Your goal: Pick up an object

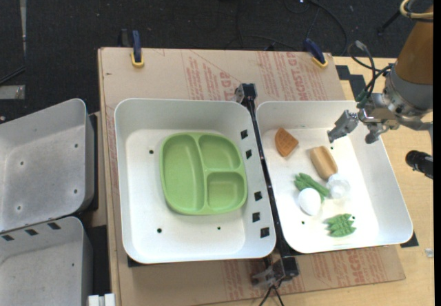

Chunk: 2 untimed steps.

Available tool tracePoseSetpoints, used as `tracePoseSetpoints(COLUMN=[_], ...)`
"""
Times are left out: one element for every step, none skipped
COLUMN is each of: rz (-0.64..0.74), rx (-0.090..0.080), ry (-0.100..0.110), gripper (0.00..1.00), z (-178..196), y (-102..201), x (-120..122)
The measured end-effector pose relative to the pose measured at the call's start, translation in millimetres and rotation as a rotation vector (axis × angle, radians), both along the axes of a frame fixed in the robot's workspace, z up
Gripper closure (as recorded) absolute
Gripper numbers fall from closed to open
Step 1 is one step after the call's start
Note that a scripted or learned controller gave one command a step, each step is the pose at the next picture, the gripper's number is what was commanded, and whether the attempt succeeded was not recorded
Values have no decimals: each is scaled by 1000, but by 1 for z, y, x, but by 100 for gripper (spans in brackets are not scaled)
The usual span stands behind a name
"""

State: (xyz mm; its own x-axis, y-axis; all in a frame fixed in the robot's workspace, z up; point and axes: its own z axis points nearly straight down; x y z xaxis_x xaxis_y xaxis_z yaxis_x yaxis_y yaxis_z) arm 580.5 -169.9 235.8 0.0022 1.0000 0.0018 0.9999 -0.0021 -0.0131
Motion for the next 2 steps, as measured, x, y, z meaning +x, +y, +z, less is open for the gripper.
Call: tracePoseSetpoints(rz=[3, 1], rx=[-2, -2], ry=[-13, -11], gripper=[0, 0], z=[8, -54], y=[1, -2], x=[3, 6])
